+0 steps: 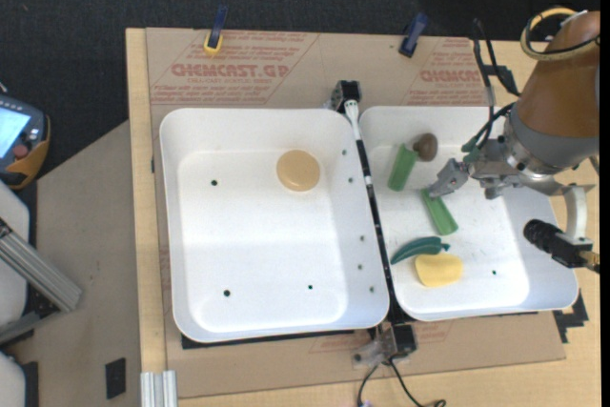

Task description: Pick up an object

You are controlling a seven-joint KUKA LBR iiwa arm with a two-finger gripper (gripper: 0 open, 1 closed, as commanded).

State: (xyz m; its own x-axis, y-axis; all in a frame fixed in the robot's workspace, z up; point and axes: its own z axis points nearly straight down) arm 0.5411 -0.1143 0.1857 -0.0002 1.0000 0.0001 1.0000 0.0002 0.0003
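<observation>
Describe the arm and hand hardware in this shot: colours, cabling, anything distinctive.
The arm enters from the right: a wide orange band over a grey wrist section, with a pale ring at its top edge. Thin black cables run down its left side to the wrist. The hand is grey metal, small and angular, with short fingers. A black fitting on a white bracket hangs beside the wrist.

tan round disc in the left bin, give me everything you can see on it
The tan disc is a flat, round, puck-like piece with a smooth matte face and a slightly darker edge; the material can't be told. It lies flat on the floor of the left bin, in the upper right part, short of the divider. Nothing touches it. It looks whole and unmarked. The end effector is over the right bin, well away.
</observation>
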